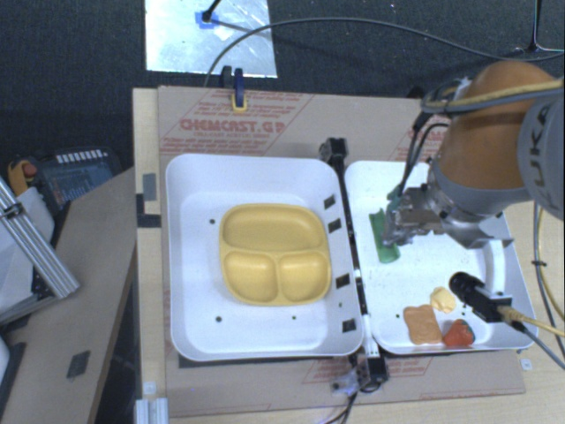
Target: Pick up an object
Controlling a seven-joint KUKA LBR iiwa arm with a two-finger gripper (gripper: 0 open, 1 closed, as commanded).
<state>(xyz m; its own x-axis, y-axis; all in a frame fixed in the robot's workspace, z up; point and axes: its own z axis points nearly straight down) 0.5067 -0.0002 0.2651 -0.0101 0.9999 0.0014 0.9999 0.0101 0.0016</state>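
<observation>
The fingers are hidden under the wrist, so we cannot tell whether they are apart or together. We see the gripper point(399, 228) low in the right bin point(415, 179), over a green object point(384, 237). Near that bin's front lie 3 more pieces: yellow point(444, 300), orange point(422, 324), red point(458, 334). A yellow tray point(272, 253) with 3 compartments sits in the left bin point(190, 237).

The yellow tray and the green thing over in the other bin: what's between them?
Between yellow tray and green piece: bin walls and black clips, in the camera view.
</observation>
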